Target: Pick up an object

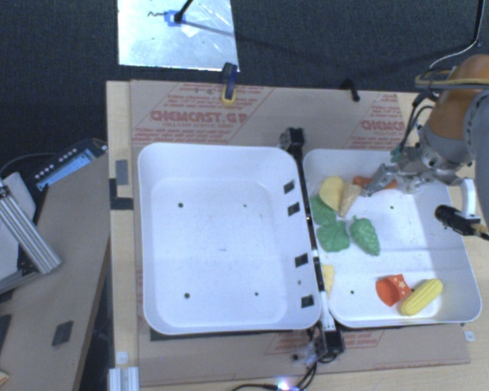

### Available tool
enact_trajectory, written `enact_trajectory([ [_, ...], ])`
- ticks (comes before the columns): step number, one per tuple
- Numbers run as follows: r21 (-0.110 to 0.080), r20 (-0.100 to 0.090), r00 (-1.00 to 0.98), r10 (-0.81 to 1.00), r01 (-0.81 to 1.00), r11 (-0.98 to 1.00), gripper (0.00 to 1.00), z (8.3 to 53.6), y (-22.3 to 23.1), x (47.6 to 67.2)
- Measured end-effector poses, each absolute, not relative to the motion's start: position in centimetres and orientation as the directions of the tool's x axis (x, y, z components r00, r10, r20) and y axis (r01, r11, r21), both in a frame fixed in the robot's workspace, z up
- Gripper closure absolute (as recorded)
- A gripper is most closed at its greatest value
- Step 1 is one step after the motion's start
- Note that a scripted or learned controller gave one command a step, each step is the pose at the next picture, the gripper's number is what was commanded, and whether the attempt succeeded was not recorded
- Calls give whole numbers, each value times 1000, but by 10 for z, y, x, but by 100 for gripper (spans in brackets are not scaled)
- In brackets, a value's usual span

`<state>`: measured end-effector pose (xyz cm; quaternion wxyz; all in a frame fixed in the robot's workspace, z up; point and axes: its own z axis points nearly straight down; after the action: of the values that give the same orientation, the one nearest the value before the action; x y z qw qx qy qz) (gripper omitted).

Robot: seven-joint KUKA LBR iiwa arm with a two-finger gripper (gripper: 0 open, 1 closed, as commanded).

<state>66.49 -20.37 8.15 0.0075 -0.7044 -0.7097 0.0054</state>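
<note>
The right bin (pixel 452 255) holds several toy foods. A yellow lemon-like piece (pixel 332 191) and a pale yellow wedge (pixel 350 199) lie at its upper left, with a small orange piece (pixel 362 182) just behind them. Three green leafy pieces (pixel 336 236) sit near the bin's middle left. A red-orange piece (pixel 391 288) and a yellow corn cob (pixel 421 296) rest at the front. My gripper (pixel 388 177) hangs low over the bin's far side, its tip just right of the orange piece, with nothing visibly in it.
The left bin (pixel 159 177) stands beside the right one, with black clips (pixel 297 210) along the shared wall. A small yellow piece (pixel 328 277) lies against that wall. A black part (pixel 456 218) of the arm sticks out over the right rim.
</note>
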Motion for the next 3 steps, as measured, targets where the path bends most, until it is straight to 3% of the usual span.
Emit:
enact_trajectory([
  [1,-14,0,-9,1000,1000,9,100,92,-204,666],
  [2,20,-7,-4,1000,1000,4,100,293,-207,655],
  [3,13,0,-12,1000,1000,12,100,387,-134,632],
])
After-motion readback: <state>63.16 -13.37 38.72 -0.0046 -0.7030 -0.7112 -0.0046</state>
